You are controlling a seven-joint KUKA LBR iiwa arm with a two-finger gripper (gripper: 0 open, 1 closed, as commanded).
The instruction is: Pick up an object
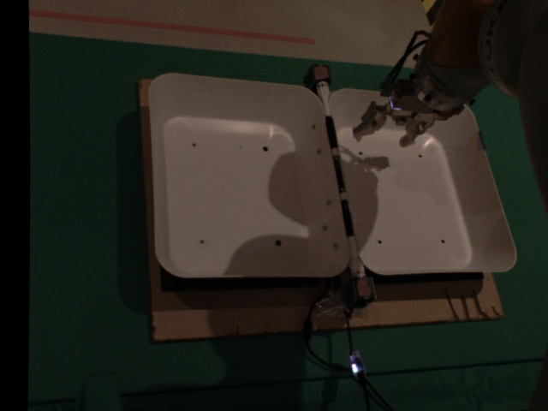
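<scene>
While its fingers stand apart and hold nothing, the robot's hand hangs above the right bin, apparently poised to reach down for an object.

Two white bins, left bin and right bin, side by side on a board over green surface. Gripper above right bin's far edge. Cable at front.
</scene>
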